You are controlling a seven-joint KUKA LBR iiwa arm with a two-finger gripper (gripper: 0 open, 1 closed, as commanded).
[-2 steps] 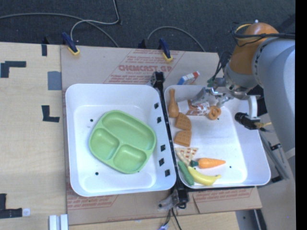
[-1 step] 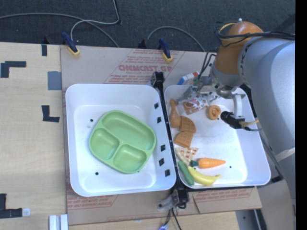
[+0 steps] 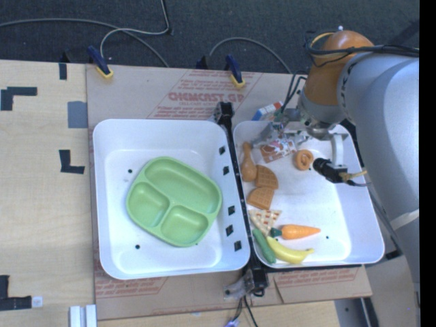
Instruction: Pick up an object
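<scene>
— Starting with the biggest, what sits on the tabletop (image 3: 41, 135)?

— Two shallow white bins side by side. The left bin (image 3: 109, 142) carries a green divided plate (image 3: 174, 201) with three compartments, lying flat near its middle. The right bin (image 3: 354, 230) carries the toy food.

— And the arm?

— The grey arm (image 3: 388, 107) reaches in from the right, its orange band (image 3: 334, 53) above the wrist. The tool (image 3: 289, 131) hangs low over the far end of the right bin, amid a small clutter there. Whether it is spread or closed I cannot tell, nor whether it has hold of anything.

— Which foods?

— Along the near edge, a yellow banana (image 3: 293, 253) lies just beside a green vegetable (image 3: 263, 246), with an orange carrot (image 3: 300, 232) right above them. A waffle piece (image 3: 266, 219) lies next to the carrot's leafy end. Further up, brown bread-like pieces (image 3: 261, 186) stack along the left wall. A small orange doughnut (image 3: 304, 159) rests near the tool, beside a red-and-white packet (image 3: 276, 150).
</scene>
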